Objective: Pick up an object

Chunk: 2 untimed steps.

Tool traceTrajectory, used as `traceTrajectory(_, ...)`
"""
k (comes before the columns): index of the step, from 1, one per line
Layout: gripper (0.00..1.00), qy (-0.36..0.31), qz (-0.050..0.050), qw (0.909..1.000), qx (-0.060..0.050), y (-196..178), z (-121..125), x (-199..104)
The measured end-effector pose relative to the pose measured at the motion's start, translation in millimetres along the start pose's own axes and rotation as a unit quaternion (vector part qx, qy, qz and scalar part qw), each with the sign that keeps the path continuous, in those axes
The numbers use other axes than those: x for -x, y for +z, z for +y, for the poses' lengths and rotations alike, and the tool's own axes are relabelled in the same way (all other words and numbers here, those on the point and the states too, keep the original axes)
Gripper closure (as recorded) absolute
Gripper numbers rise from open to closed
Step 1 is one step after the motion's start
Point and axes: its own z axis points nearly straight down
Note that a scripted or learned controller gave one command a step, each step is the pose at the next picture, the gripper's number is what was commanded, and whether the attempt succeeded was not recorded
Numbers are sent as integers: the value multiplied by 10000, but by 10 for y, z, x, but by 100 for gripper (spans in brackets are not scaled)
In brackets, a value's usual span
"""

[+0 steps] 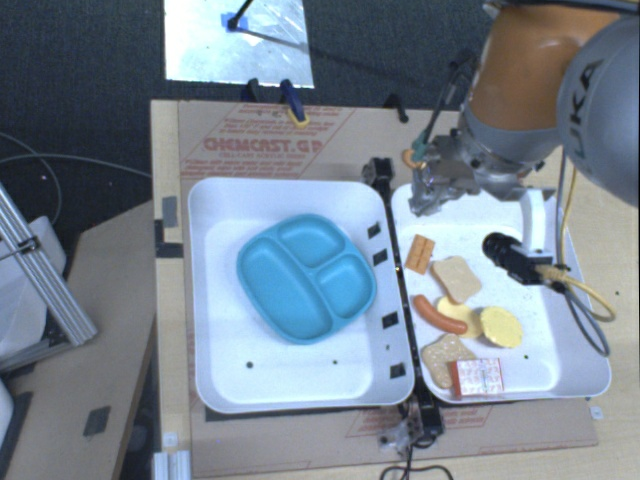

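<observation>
Several toy foods lie in the right bin [570,368]: an orange wafer [419,254], a slice of bread [457,278], a sausage [440,314], a yellow disc [500,326], a tan cracker [444,352] and a red-and-white packet [477,376]. My gripper [428,196] hangs over the bin's far left corner, above and behind the wafer and apart from all the food. Nothing shows in its grasp.
A blue divided plate [305,277] sits in the left bin [220,368]. The arm's grey and orange body [530,58] covers the right bin's far side. A black cable fitting [515,256] and a yellow cable [585,298] hang over the bin's right part.
</observation>
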Motion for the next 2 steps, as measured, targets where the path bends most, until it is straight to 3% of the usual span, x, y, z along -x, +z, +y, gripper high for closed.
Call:
traceTrajectory(1, 0, -1, 0, 9999, -103, 598, 87, -843)
traceTrajectory(2, 0, -8, 33, 10000, 16, -1318, -51, -1753)
